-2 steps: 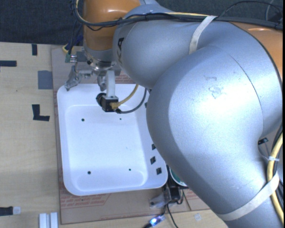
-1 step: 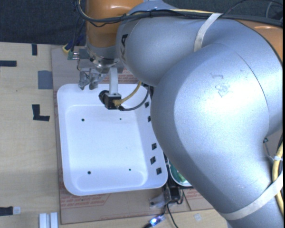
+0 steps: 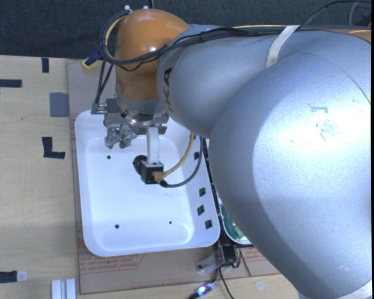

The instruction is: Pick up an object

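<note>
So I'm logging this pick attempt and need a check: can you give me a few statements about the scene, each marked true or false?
1. The gripper hangs over the left white bin. True.
2. The arm reaches in from the left. False: it comes from the right.
3. An orange band sits above the wrist. True.
4. The bin stands on a bare metal floor. False: it rests on a light wooden bench with black marks.

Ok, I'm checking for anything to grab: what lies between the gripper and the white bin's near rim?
In the camera view, just bare white bin floor with two small dark dots between the gripper and that rim.
</note>
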Robot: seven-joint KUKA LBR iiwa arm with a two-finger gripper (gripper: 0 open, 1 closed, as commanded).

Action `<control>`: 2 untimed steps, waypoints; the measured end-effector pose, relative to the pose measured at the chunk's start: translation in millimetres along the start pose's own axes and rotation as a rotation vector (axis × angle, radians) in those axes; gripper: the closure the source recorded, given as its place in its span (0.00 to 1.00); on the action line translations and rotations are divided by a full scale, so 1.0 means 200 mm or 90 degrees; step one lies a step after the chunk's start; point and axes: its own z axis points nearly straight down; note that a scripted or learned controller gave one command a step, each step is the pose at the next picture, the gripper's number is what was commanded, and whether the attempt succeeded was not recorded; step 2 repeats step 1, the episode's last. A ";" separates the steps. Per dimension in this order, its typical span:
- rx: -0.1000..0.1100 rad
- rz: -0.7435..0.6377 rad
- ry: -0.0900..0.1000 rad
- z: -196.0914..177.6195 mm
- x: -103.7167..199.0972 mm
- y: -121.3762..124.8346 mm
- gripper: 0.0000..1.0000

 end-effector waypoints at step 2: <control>-0.012 0.000 0.004 -0.58 -0.08 0.08 1.00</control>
